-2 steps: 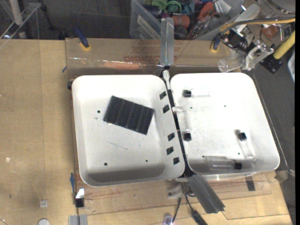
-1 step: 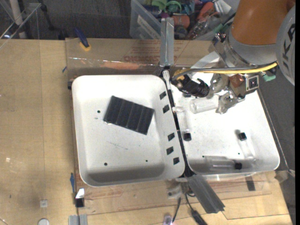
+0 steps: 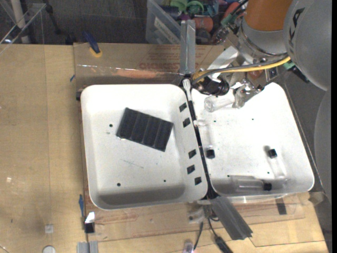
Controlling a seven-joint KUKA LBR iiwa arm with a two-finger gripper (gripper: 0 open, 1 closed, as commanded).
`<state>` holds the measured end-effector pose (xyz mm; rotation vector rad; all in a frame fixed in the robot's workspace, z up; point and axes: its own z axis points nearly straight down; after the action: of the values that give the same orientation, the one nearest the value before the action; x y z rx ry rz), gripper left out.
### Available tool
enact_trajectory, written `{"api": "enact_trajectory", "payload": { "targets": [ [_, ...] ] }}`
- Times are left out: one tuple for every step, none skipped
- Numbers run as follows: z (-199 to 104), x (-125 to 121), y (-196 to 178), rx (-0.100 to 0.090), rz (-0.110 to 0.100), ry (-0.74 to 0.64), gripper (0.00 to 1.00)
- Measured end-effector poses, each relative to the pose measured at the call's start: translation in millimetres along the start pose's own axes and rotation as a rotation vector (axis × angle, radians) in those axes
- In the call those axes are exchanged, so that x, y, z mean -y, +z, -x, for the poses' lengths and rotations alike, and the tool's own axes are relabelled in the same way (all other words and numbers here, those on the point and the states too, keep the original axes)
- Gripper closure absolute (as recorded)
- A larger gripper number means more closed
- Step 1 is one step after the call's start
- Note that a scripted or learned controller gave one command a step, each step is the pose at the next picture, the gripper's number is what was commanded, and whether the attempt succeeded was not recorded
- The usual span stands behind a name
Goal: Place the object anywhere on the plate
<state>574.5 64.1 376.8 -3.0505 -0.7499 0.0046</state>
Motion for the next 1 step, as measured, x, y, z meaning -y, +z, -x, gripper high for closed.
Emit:
{"api": "enact_trajectory", "payload": {
  "targets": [
    [-50.5, -16.1, 10.7, 0.0, 0.0, -0.193, 1.0]
  ]
}}
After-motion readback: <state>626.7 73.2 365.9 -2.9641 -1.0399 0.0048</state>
